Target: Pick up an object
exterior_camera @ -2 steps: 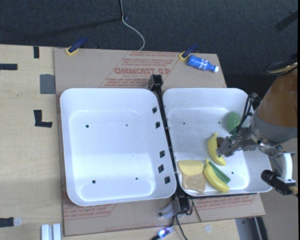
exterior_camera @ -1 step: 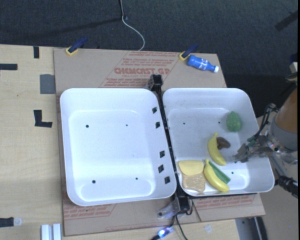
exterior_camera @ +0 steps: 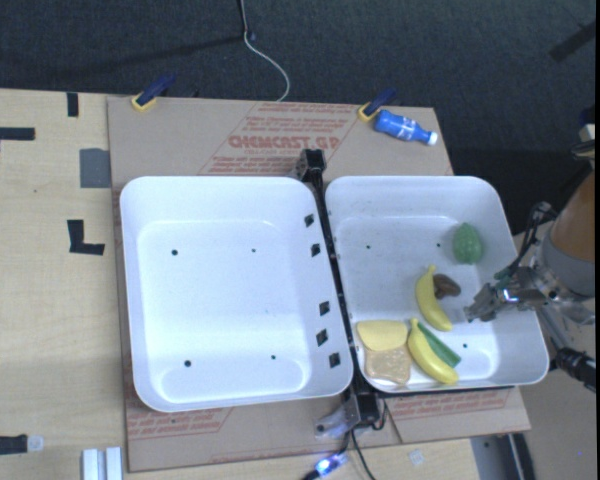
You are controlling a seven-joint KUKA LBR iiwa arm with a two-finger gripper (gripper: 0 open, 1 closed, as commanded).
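The right bin point(exterior_camera: 400, 203) holds several toy foods. A green round piece point(exterior_camera: 467, 243) lies near its far right wall. A small yellow banana point(exterior_camera: 429, 303) curves beside a brown lump point(exterior_camera: 446, 286) mid-bin. At the front lie a larger banana point(exterior_camera: 433, 361) with a green strip point(exterior_camera: 441, 346) on it, a yellow block point(exterior_camera: 380, 334) and a tan piece point(exterior_camera: 388, 365). My gripper point(exterior_camera: 487, 304) hangs low over the bin's right side, just right of the brown lump and small banana, with nothing visibly in it.
The left bin point(exterior_camera: 220, 193) sits beside the right one, with black clips along the shared wall. A blue bottle point(exterior_camera: 405, 126) lies on the cardboard behind the right bin. The arm's wrist point(exterior_camera: 570, 258) stands past the right bin's edge.
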